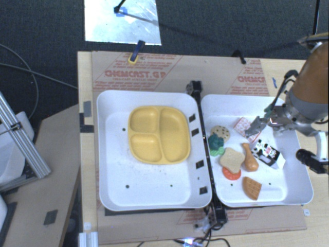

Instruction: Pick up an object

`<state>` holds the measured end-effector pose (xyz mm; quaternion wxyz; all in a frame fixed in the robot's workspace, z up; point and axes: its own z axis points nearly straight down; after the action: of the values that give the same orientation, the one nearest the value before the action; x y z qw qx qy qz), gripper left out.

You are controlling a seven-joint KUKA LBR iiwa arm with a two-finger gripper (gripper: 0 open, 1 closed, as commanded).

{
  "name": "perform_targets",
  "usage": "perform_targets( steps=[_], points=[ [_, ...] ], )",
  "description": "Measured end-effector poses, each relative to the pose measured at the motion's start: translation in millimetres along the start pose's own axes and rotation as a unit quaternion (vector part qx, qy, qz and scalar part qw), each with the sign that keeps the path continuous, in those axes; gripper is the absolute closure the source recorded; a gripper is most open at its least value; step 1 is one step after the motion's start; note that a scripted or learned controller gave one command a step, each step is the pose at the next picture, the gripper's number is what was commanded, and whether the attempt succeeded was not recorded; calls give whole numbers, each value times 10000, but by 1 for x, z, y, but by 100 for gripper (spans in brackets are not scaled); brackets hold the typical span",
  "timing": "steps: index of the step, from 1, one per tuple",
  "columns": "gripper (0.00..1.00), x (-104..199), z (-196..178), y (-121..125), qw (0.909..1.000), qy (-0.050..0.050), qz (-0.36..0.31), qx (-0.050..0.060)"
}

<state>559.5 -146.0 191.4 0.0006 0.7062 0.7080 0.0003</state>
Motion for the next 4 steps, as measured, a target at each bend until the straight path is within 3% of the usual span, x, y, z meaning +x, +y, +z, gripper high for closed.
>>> perform_targets(
  steps=[1, 2, 3, 4],
  points=[
    [0, -13, 78, -18, 9999, -31, -20, -117],
    [0, 22, 80, -74, 10000, 9, 3, 0],
    [0, 62, 108, -50, 10000, 7, -22, 0],
    [0, 12, -1, -20, 10000, -24, 14, -59]
  ],
)
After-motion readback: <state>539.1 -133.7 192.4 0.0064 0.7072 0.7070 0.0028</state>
